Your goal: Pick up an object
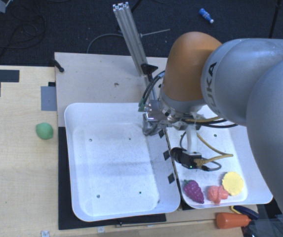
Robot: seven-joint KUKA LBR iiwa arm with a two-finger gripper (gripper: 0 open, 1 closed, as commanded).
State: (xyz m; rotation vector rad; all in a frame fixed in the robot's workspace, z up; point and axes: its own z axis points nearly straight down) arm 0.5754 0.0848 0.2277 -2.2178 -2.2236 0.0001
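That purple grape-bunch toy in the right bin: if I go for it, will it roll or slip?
The purple grape bunch looks lumpy and elongated, so it probably won't roll far. Its bumpy, glossy surface may slip between flat fingers. It lies close to the pink toy and near the right bin's front wall, so a push would likely jam it there.

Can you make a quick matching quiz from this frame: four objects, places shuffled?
Things:
1. green ball
2. purple grapes
3. yellow piece
4. orange carrot

Places:
A. right bin, near its front right corner
B. on the bench, left of both bins
C. outside the bins, at the front of the right bin
D. right bin, front left, by the divider

Pairs: 1-B, 2-D, 3-A, 4-C
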